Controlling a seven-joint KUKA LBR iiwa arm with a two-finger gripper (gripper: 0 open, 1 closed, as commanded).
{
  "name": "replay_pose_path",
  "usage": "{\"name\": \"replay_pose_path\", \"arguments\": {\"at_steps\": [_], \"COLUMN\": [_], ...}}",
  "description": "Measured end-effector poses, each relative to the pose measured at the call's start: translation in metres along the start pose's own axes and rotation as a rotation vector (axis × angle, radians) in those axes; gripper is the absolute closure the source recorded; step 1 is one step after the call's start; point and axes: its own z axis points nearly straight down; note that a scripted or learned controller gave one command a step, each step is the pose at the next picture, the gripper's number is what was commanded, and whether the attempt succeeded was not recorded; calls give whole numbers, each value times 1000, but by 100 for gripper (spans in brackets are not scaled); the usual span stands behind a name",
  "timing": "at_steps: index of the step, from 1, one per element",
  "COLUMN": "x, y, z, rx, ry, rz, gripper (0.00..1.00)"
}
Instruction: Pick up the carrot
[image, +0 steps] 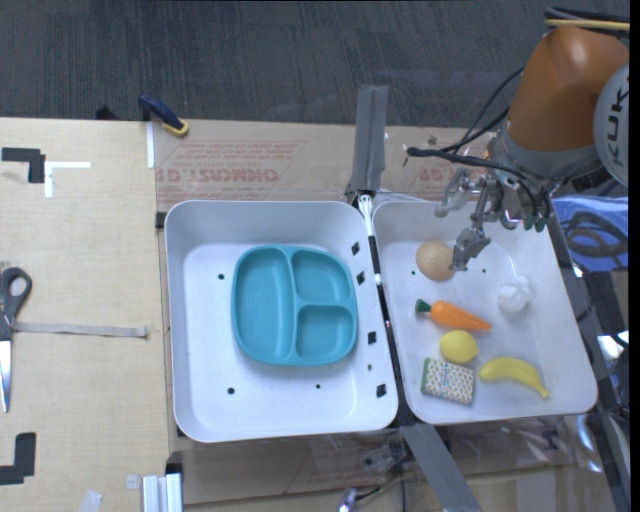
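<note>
The bench (70, 400) was pale, wood-grained board, with brown printed cardboard (240, 165) behind the bins. The left bin (190, 400), smooth white plastic with rounded corners, held a teal tray (294, 304) moulded into three compartments. The right bin (565, 370) was of the same make, its far right side cut off by the arm (565, 85), whose glossy orange band bulged into view from the upper right with dark cables looped about it. Below hung the gripper (466, 250), a metal assembly low over the bin's back part, just beside a tan egg-shaped object (434, 260); how far its fingers stood apart was too blurred to tell, and nothing could be seen between them.

The carrot (455, 316), orange and tapered with a green top, lay near the middle of the right bin, apart from the gripper. In front of it lay a curved yellow banana (515, 376), a round lemon (459, 346) and a small patterned packet (447, 381). A crumpled white lump (514, 296) sat to the right, hard to make out against the bin. Scissors (10, 320) lay at the left edge, partly cropped.
</note>
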Motion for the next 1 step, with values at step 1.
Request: {"name": "replay_pose_path", "arguments": {"at_steps": [1], "x": [101], "y": [7], "z": [107], "rx": [1], "ry": [4], "rz": [487], "gripper": [0]}}
